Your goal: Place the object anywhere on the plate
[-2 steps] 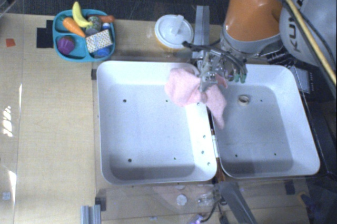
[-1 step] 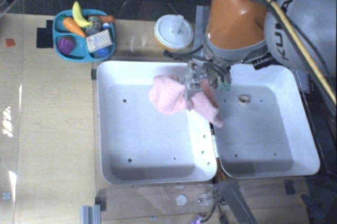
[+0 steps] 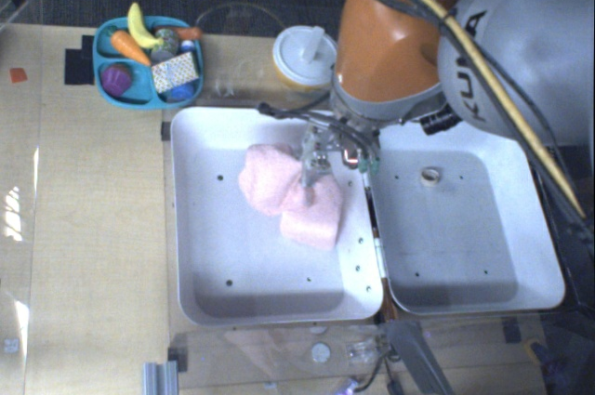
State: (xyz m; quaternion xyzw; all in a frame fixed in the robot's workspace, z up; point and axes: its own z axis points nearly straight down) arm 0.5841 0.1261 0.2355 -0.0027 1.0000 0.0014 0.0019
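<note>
Looming closest to the lens, the grey arm (image 3: 521, 40) with its orange band (image 3: 386, 35) reaches in from the right and hangs its tool (image 3: 316, 168) over the left bin (image 3: 200, 226), directly above the pink cloth (image 3: 288, 193), a soft crumpled heap lying in the bin's middle. Whether the tool is spread or clamped cannot be told; it meets the fabric's top, probably because a pick is under way. The right bin (image 3: 465, 235) sits just beside. A blue divided plate (image 3: 110, 96) carrying toy food (image 3: 139, 35) rests well apart on the surface (image 3: 84, 226), likely the target, near a lidded cup (image 3: 304, 54).
</note>
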